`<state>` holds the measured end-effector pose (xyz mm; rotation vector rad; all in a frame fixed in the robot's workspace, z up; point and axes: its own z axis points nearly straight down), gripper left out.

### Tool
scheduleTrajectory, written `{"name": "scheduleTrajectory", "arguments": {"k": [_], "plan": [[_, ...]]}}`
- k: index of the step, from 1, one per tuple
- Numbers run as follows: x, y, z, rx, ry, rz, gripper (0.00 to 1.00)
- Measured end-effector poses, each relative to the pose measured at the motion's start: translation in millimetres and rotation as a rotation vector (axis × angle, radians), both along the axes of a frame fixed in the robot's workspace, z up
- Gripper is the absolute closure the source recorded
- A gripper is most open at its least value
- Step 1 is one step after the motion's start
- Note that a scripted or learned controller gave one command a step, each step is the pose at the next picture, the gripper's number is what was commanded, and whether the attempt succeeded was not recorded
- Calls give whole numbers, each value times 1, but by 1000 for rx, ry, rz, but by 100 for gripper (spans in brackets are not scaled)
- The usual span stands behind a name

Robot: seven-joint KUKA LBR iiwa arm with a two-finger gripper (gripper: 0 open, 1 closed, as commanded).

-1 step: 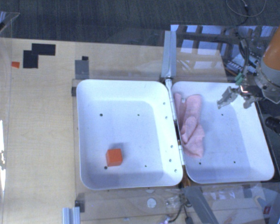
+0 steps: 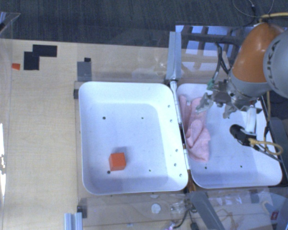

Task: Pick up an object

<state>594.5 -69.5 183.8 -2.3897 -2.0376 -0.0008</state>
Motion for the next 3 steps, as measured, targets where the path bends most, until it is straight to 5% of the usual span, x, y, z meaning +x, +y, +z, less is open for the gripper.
{"name": "scheduleTrajectory", "arguments": {"k": [1, 2, 3], "plan": [[-20, -25, -88, -1, -7, 66, 0], [62, -21, -94, -3, -13, 139, 0], [78, -63, -95, -4, -10, 156, 0]]}}
